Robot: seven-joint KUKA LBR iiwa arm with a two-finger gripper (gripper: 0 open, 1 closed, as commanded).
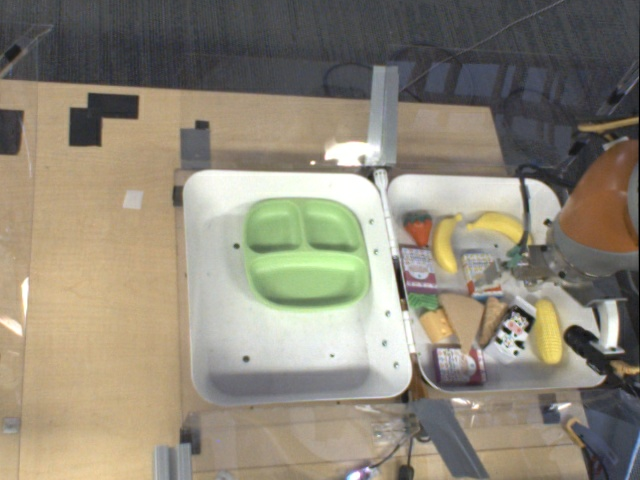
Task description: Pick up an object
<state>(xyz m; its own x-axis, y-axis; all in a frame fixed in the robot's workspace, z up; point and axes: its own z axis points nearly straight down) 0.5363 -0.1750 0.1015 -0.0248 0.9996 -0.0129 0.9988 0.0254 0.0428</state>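
Camera view shows me the wooden bench (90, 298) from above, with two white bins side by side on it. The left bin (220, 358) holds a green plate (303, 251) with three compartments, lying flat near the middle. The right bin (545, 368) is full of small toy food and packets.

The arm (605, 213) comes in from the right, and I see its orange band over the right side of the right bin. The gripper (520, 263) is low inside this bin, near the middle. If its fingers are apart or together I cannot tell from here, the wrist and the clutter around it cover them.

In the right bin I count these things, from bigger to smaller. A banana (497, 225) lies at the top, and a second banana (444, 243) is standing just left of it. A corn cob (548, 330) lies near the right wall. A brown wedge (462, 318) is in the middle. A dark red packet (418, 268) lies at the left wall, and a can (456, 365) is on its side at the bottom. A small carrot (419, 228) is in the top left corner.
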